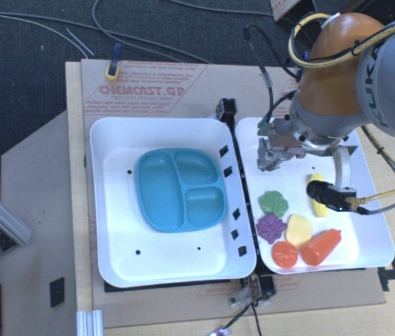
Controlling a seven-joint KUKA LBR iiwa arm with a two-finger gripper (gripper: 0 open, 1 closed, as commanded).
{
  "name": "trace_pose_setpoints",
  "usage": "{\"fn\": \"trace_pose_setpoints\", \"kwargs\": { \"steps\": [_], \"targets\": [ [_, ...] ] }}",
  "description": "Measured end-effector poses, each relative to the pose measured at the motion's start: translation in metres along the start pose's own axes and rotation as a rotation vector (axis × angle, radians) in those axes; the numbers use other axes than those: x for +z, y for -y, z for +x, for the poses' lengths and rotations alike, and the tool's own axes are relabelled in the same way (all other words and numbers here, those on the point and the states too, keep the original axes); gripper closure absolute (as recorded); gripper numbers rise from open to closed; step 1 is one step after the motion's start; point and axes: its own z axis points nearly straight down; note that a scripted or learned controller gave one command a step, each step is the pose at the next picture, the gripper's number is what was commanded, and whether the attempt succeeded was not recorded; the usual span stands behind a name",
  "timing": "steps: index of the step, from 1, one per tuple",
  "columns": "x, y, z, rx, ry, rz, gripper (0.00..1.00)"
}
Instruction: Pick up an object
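Observation:
My gripper hangs over the upper left part of the right bin, above and slightly left of the toy foods. Below it lie a green leafy piece, a purple piece, a pale yellow piece, a red tomato and an orange carrot. A yellow piece sits to the right, partly hidden by a black part of the arm. Nothing shows between the fingers.
The left bin holds a blue divided plate. A black divider with clips runs between the bins. Cables loop from the arm over the right bin's right side. Cardboard lies under the bins.

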Motion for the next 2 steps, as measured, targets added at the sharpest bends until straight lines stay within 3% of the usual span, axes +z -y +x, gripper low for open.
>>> {"fn": "trace_pose_setpoints", "kwargs": {
  "steps": [2],
  "targets": [
    [0.014, 0.042, 0.082, 0.001, 0.001, 0.002, 1.0]
  ]
}}
